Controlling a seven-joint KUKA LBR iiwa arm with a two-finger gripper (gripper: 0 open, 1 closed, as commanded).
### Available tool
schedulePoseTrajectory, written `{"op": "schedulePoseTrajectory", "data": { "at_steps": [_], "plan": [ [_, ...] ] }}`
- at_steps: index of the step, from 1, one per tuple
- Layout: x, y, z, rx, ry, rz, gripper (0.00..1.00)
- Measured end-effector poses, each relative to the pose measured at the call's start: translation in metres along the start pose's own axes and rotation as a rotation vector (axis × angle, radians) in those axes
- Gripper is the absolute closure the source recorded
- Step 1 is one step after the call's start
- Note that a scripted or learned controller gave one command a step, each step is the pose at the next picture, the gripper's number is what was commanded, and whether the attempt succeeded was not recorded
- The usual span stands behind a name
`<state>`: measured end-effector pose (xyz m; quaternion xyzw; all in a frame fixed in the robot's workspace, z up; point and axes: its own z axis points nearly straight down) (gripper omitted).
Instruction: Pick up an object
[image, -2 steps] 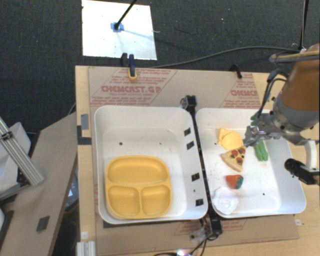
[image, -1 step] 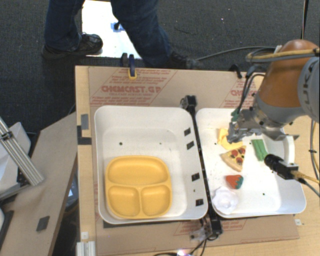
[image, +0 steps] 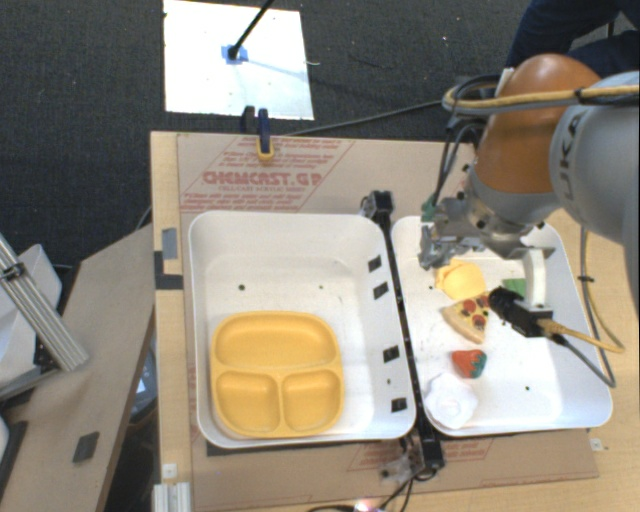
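Note:
My gripper hangs over the back left part of the right bin, under the grey wrist and orange band. Just in front of it and to its right lies a pale yellow rounded piece. A toy pizza slice lies in front of that. Nearer the front is a small red and teal object, and a white lumpy object rests in the bin's front left corner. A bit of green peeks out beside the pizza slice. Nothing is seen between the fingers.
The left bin holds a yellow divided tray in its front half. A divider with black clips separates the two bins. A yellow cable runs across the right bin's right side.

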<state>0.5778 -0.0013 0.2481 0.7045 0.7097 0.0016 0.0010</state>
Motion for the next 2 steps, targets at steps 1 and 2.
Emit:
{"op": "schedulePoseTrajectory", "data": {
  "at_steps": [1,2],
  "plan": [
    [0.039,0.031,0.015,0.000,-0.001,0.001,1.00],
    [0.090,0.060,0.027,0.000,0.000,-0.001,1.00]
  ]
}}
